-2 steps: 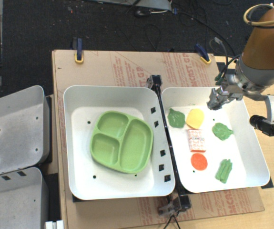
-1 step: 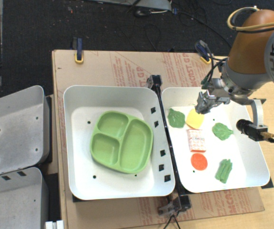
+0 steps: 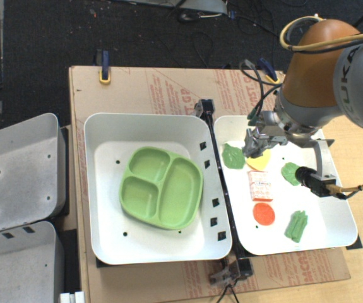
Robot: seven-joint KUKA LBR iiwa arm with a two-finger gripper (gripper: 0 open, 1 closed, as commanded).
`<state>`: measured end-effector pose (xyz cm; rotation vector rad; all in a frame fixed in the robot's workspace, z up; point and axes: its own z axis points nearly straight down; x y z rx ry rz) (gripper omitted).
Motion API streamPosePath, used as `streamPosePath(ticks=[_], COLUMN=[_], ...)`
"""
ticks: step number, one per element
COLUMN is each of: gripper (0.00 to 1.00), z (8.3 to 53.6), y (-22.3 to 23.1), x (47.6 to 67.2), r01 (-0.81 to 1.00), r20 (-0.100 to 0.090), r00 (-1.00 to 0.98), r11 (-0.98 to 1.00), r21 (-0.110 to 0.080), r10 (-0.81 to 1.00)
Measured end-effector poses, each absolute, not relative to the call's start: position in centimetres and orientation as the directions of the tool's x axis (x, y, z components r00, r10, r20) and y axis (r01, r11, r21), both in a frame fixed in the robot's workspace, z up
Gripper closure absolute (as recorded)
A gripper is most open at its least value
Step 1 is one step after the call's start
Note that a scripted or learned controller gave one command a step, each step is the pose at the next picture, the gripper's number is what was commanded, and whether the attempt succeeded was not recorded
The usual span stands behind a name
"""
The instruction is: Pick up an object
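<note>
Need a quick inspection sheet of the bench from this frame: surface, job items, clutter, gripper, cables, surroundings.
Surface: bench board bears the left bin and right bin.
Job's things: green divided tray in left bin; right bin has green piece, yellow piece, small packet, orange disc, green block.
Clutter: nothing seen.
Gripper: gripper low over the yellow piece.
Cables: cables beside wrist.
Surroundings: dark floor, spare white bins left.

The arm (image 3: 333, 68) entered from the right edge of the bench, grey with an orange band above the wrist. It was bent downward over the far left part of the right-hand bin. The gripper (image 3: 255, 145) pointed down near that bin's far left corner. Finger position could not be determined.
</note>
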<state>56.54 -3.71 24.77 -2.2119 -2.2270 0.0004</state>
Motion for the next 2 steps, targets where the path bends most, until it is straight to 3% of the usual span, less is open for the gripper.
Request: streamPosePath(ticks=[2], gripper=[1.0], z=[22.9], y=[7.5], x=[53.1], r01=[1.0], r20=[0.002], r00=[-0.009], r11=[0.009], r21=[-0.003], r10=[1.0])
